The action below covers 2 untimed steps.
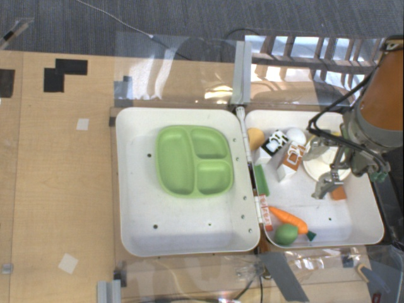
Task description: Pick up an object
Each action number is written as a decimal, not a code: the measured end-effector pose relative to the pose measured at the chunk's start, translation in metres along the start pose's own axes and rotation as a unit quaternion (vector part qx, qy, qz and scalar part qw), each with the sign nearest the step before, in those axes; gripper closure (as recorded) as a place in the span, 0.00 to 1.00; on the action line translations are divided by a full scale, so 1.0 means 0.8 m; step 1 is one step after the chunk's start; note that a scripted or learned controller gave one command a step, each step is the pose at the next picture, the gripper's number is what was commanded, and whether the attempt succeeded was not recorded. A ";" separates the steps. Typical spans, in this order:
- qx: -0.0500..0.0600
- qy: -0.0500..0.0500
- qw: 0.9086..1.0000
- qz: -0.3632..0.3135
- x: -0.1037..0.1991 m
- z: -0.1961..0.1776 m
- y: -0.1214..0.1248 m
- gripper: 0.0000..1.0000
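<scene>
My gripper [320, 166] hangs over the right bin [360, 229], open, with nothing between its fingers. One fingertip [314, 144] is near a white ball [295, 136]. The other fingertip [323, 188] is just left of a small orange-brown block [339, 194]. A white plate [315, 164] lies under the gripper. To its left sit a brown and white box [291, 158], a black and white object [275, 142] and a yellow-orange piece [255, 136]. Near the bin's front lie a carrot [289, 218] and a green ball [286, 233].
The left bin [145, 232] holds a green divided plate [194, 160]. A green block [261, 180] and a red item [265, 212] lie along the right bin's left wall. The arm's orange band [386, 100] rises at the right, with cables beside it.
</scene>
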State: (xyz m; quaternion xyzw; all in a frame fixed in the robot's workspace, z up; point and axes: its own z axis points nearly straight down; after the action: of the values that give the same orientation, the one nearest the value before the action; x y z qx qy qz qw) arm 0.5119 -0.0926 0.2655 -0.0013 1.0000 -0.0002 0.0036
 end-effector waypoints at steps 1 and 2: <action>-0.002 0.005 1.000 -0.025 -0.038 0.202 0.004 0.00; 0.000 -0.004 0.996 0.090 -0.101 0.219 0.014 0.00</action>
State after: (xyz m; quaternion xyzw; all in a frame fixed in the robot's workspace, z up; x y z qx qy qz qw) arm 0.5941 -0.0811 0.0907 0.0885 0.9960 0.0003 0.0079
